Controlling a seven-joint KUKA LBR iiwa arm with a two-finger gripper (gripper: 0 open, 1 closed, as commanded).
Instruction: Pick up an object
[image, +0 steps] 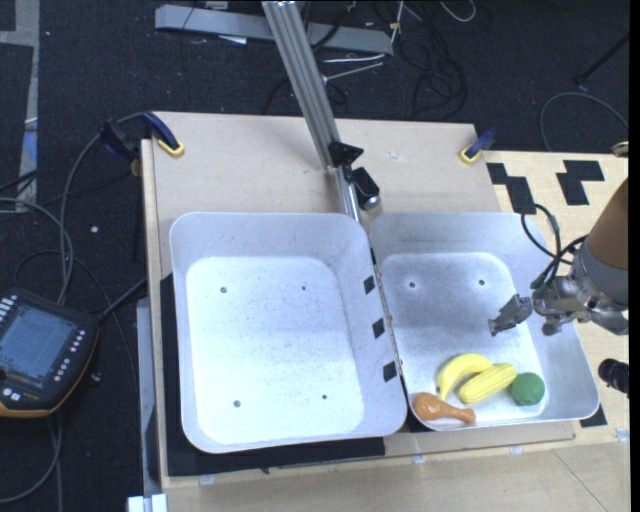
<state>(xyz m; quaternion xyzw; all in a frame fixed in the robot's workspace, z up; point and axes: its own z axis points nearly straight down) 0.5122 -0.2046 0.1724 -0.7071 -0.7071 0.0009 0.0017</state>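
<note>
Gripper (512, 313) hovering at right bin's (440, 262) 3 o'clock edge, finger state unclear. Banana (459, 370), corn (489, 382), green ball (528, 389), orange drumstick (441, 408) lying at 5 o'clock.

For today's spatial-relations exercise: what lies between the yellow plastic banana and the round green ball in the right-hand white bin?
In the camera view, a yellow corn cob lies between the yellow plastic banana and the round green ball.

A pale wooden bench (250, 170) is standing on dark carpeted floor (70, 70). Black cables (60, 240) are trailing across the carpet at left. A handheld control pendant (35, 350) is lying there, and a slanted metal rail (310, 90) is rising behind the bench.
</note>
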